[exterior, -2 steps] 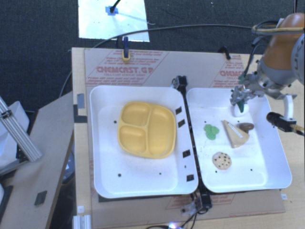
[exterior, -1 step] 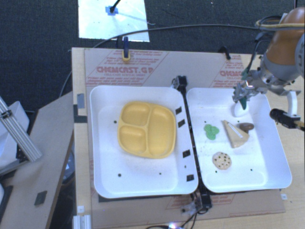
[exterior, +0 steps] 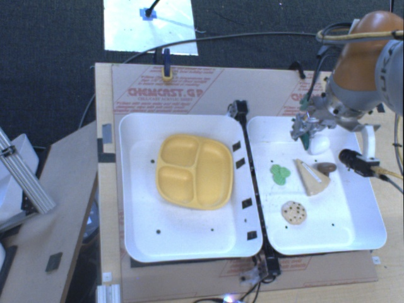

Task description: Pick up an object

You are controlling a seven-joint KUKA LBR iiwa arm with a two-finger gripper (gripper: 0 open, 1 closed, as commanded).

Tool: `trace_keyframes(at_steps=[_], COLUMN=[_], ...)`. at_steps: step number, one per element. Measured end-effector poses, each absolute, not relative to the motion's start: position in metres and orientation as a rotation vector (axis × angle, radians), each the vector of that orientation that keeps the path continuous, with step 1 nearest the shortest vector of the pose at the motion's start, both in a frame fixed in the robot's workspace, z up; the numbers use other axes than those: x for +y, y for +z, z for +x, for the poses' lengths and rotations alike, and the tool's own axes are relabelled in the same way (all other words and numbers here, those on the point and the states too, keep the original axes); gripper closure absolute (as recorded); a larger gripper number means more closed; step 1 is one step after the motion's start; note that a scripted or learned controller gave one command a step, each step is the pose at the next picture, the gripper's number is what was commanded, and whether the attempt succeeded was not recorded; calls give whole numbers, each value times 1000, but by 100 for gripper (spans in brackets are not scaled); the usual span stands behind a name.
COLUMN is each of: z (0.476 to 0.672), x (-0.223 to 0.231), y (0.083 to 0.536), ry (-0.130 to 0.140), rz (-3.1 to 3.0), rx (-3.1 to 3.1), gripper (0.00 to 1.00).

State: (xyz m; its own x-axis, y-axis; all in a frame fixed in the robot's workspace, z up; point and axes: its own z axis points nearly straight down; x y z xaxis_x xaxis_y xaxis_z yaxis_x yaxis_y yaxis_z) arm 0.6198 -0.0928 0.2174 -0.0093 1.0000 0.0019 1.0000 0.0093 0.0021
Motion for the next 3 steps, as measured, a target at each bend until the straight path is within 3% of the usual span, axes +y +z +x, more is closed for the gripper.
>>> trace_keyframes(at_steps=[2,3], z=[583,577], x=[23,75], y=[230,237], ry=[2,4], rz=[2212,2211], rx=[2234,2233], gripper=[100,100])
